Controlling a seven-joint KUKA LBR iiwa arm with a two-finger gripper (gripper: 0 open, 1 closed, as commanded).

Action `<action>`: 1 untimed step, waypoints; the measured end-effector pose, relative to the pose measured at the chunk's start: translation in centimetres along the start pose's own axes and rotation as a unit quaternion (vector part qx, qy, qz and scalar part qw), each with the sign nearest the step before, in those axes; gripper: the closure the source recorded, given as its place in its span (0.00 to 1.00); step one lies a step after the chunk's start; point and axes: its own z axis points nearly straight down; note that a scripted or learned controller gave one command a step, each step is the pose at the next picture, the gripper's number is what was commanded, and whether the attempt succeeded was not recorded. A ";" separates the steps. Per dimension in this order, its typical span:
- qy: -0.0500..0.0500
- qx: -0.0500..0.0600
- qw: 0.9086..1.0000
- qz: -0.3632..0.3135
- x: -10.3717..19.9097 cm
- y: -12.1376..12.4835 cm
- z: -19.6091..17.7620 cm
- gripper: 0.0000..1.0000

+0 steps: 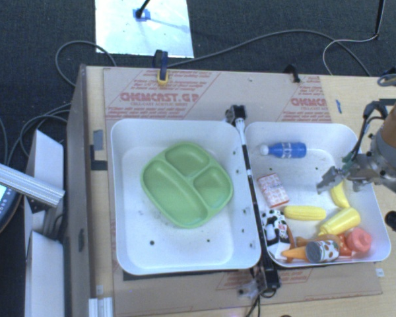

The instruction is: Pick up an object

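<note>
We note a light wooden bench point(204, 88) carrying a brown cardboard sheet point(264, 94) printed with red lettering. Two shallow white bins sit on the sheet, touching side by side: the left bin point(129, 177) and the right bin point(336, 137). A yellow-and-black clamp point(162, 68) grips the bench's far edge, a smaller black clip point(292, 73) further right.

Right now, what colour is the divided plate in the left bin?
Light green divided plate, clearest in the camera view.
</note>
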 end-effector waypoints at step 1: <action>0.000 0.001 1.000 0.001 -4.4 0.6 11.5 0.00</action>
